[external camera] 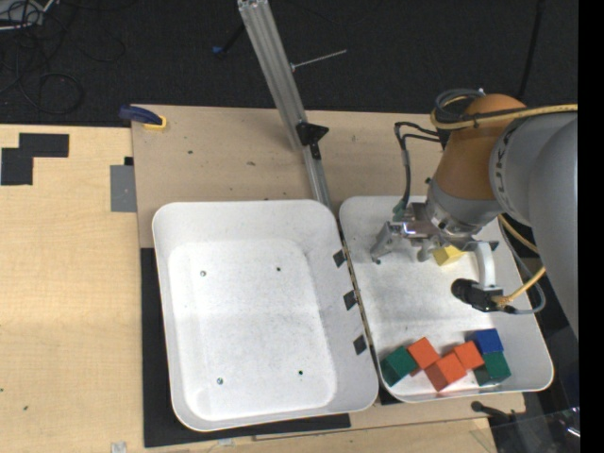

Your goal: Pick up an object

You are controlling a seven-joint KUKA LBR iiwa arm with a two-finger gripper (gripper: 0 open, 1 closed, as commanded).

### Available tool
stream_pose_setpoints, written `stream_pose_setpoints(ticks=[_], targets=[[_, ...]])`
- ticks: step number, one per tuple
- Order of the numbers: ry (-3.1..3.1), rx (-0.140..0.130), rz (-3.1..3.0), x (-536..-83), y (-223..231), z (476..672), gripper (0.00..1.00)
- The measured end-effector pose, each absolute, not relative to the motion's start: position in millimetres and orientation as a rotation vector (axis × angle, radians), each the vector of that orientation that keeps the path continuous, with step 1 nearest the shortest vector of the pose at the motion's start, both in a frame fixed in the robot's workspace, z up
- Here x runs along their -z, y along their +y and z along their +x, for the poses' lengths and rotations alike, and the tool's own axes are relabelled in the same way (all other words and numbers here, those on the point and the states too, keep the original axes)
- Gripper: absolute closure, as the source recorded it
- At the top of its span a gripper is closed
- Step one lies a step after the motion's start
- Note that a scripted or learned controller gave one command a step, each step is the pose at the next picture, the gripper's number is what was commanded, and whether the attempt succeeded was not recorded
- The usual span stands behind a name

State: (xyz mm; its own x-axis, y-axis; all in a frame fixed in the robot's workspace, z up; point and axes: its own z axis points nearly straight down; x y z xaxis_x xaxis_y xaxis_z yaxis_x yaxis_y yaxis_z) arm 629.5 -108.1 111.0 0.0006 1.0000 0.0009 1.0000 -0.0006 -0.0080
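2 bins | gripper [412,238] over R bin [415,295], grip state unclear | yellow block [447,253] beside it

I see a pale wooden counter [236,154] under even light, a slanted aluminium rail [280,83] crossing it, and dark floor [113,36] with loose cables [38,8] behind.

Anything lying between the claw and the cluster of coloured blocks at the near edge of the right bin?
Only bare bin floor separates the claw from the coloured blocks, as the camera view shows.
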Motion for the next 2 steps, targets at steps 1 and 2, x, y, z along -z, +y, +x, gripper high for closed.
stream_pose_setpoints(ticks=[1, 2], targets=[[-2.219, -0.003, -2.222, -91.0, -106.9, 630.0, 0.00], [-2.216, 0.002, -2.206, -97.3, -99.3, 629.1, 1.00]])
